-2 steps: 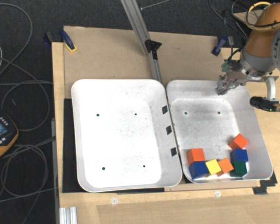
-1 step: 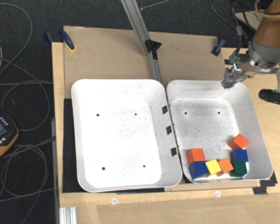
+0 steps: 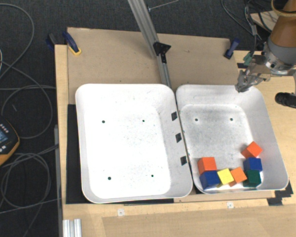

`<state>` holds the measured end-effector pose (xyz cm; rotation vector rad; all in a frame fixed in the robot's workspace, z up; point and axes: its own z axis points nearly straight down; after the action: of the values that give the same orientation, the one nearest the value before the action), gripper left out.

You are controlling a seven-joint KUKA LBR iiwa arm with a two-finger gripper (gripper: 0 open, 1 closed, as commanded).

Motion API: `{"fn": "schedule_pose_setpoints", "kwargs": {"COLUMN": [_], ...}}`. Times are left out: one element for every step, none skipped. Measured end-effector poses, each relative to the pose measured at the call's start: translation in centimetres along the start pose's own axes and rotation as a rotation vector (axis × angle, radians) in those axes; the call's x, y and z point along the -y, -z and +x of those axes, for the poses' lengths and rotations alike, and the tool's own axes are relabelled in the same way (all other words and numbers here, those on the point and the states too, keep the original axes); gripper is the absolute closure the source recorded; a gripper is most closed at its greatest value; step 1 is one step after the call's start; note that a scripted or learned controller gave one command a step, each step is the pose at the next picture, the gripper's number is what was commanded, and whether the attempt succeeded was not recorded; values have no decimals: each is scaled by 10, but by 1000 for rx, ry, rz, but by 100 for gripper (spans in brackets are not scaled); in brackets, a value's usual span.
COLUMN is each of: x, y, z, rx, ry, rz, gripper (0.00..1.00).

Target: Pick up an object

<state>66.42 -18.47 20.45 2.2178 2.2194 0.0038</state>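
1. Blocks [image 3: 230, 170] were what the task turned on, and they lay huddled in the near corner of the right bin [image 3: 267, 117], likely because its sloped walls let loose pieces gather there.
2. Largest of all, the bench [image 3: 113, 53] carried both bins side by side, so one arm could reach either.
3. Next in size, the left bin [image 3: 123, 142] sat beside its twin, touching it along the middle edge, with only dark specks on its floor.
4. The arm [image 3: 286, 28] came in from the right and hung over the far right corner of the right bin, well apart from the pile.
5. The pincer [image 3: 243, 85] pointed down at that far rim; I cannot tell how its tips stood, and nothing showed between them.
6. Among the pieces, an orange block [image 3: 253, 149] lay a little apart from the others, which I judge made it the easiest to take cleanly.
7. A yellow block [image 3: 226, 176] was wedged between neighbours, so closing on it risked nudging them.
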Motion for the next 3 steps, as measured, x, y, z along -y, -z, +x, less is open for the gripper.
{"fn": "schedule_pose_setpoints", "kwargs": {"x": [24,47,57], "y": [12,23,27], "z": [57,98,145], "rx": [-4,-4,-4], "ry": [5,4,5], "rz": [5,7,6], "gripper": [100,100,100]}}
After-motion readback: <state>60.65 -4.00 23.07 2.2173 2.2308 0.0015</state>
